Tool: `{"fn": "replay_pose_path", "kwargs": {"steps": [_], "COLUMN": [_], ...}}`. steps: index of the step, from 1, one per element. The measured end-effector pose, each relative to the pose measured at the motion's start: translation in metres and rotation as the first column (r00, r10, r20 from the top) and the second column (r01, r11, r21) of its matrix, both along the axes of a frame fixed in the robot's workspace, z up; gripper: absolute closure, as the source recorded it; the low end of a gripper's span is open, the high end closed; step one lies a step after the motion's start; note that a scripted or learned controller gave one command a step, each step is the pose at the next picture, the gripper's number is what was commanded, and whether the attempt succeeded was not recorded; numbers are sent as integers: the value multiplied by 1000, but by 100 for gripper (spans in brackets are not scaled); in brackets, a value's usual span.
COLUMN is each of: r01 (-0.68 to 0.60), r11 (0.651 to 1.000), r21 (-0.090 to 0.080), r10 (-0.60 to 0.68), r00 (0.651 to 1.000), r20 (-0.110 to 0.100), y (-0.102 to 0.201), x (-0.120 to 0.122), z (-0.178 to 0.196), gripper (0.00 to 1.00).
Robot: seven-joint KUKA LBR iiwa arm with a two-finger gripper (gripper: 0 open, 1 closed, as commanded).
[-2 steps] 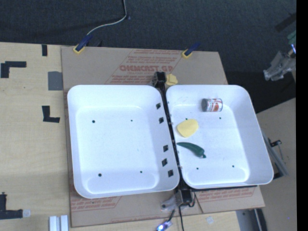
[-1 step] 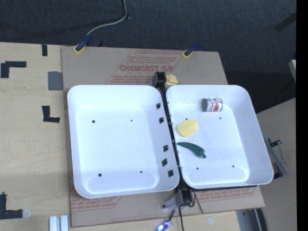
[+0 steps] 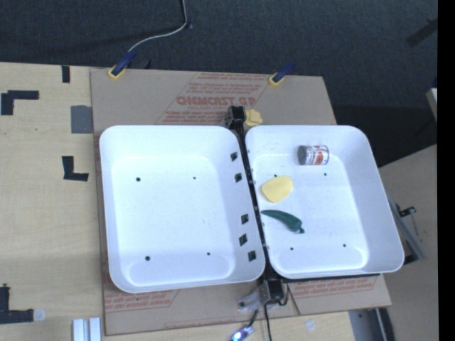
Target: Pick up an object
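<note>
Three small objects lie in the right bin (image 3: pixel 370 190). A small can with a red and white label (image 3: pixel 313 154) lies on its side near the bin's far wall. A flat yellow piece (image 3: pixel 276 188) rests near the bin's left side, close to the middle. Just in front of it lies a dark green pepper-shaped object (image 3: pixel 284 219).
The left bin (image 3: pixel 128 190) adjoins the right one along a black clipped seam (image 3: pixel 245 190). Both stand on a cardboard sheet (image 3: pixel 206 98) over a wooden bench. A small yellow scrap (image 3: pixel 252 117) lies behind the seam. A cable (image 3: pixel 170 27) trails at the back.
</note>
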State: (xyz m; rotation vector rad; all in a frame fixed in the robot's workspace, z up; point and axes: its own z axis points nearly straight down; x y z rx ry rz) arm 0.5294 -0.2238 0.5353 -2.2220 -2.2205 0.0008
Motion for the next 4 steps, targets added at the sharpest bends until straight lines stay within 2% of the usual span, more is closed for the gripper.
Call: {"fn": "replay_pose_path", "kwargs": {"steps": [1,2,3,4], "r01": [-1,-9,7,-9], "r11": [1000,1000,1000,1000], "r21": [6,-4,-5,6], "r10": [1,9,-7,9], "r00": [1000,1000,1000,1000], "r20": [-17,18,6,-17], "y": [35,78,-4,95], "x": [-28,12,-47,-47], "z": [-200,-46,4,-157], "gripper": [100,100,100,100]}}
